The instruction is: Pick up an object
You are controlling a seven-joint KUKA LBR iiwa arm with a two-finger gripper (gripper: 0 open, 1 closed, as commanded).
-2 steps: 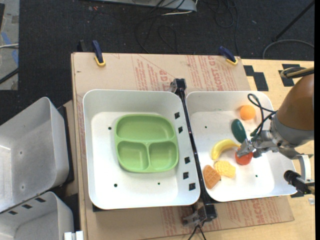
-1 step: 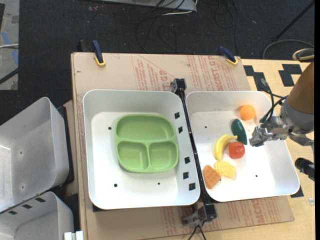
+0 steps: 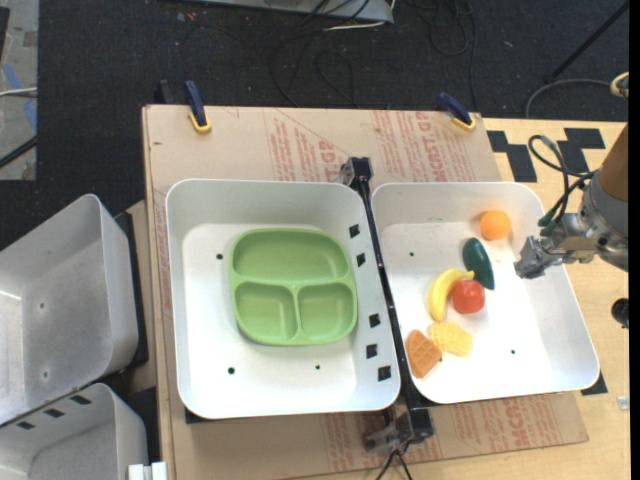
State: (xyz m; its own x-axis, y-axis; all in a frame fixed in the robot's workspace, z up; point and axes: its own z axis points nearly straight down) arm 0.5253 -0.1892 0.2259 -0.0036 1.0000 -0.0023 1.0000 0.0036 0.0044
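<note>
The right bin (image 3: 540, 363) holds several toy foods. An orange ball (image 3: 494, 225) lies near its far right. A dark green piece (image 3: 479, 263) lies just below it, then a red tomato (image 3: 468, 297) against a yellow banana (image 3: 443, 290). A yellow waffle-like piece (image 3: 452, 339) and an orange piece (image 3: 422, 353) lie nearer the front. My gripper (image 3: 530, 264) hangs over the bin's right side, right of the green piece and apart from it. Nothing shows between its fingers.
The left bin (image 3: 200, 228) bears a green divided plate (image 3: 294, 285). A black divider (image 3: 378, 288) runs between the bins. Empty white tubs (image 3: 55, 298) stand off the bench at the left. Clamps (image 3: 197, 108) hold the board's far edge.
</note>
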